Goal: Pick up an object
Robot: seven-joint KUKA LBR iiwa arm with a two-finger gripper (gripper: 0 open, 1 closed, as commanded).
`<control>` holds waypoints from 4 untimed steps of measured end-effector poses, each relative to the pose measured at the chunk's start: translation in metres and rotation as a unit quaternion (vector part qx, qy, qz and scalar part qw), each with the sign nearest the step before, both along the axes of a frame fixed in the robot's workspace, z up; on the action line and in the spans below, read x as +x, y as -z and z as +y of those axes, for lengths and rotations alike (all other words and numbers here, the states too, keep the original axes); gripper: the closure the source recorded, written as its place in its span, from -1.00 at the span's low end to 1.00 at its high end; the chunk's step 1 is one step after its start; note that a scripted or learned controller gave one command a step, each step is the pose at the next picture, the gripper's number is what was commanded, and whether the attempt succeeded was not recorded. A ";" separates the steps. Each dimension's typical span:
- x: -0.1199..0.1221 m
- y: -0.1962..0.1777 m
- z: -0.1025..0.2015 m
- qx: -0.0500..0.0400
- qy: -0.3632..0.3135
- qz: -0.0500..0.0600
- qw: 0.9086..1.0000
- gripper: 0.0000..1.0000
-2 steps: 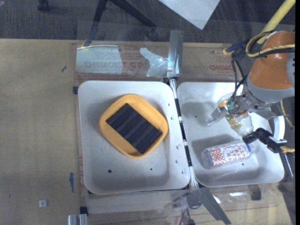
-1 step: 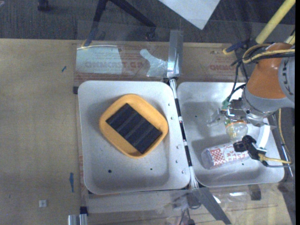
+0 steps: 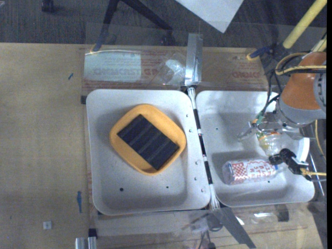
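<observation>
The approach step, by my judgement: the hand (image 3: 265,134) hovers just above the red-and-white bottle (image 3: 251,170) in the right bin (image 3: 223,118); its opening cannot be told; descent onto the bottle comes next.

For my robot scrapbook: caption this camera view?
Robot claw above a checkered bottle; yellow pad next door.

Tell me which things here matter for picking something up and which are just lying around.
Job in hand:
- gripper, over the right bin
- red-and-white patterned bottle, lying in the right bin
- yellow tray with dark insert, in the left bin

Lying about:
- clear plastic wrap behind the bins
- office chair base on the floor
</observation>
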State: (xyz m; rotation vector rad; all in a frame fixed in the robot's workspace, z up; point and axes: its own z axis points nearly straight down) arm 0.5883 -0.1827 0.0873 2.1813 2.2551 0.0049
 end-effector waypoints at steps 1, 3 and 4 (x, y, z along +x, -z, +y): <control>0.010 -0.001 -0.029 0.009 -0.041 0.002 0.999 -1.00; 0.062 -0.107 0.014 -0.002 -0.167 0.000 0.986 1.00; 0.061 -0.147 0.022 -0.002 -0.250 0.000 0.968 1.00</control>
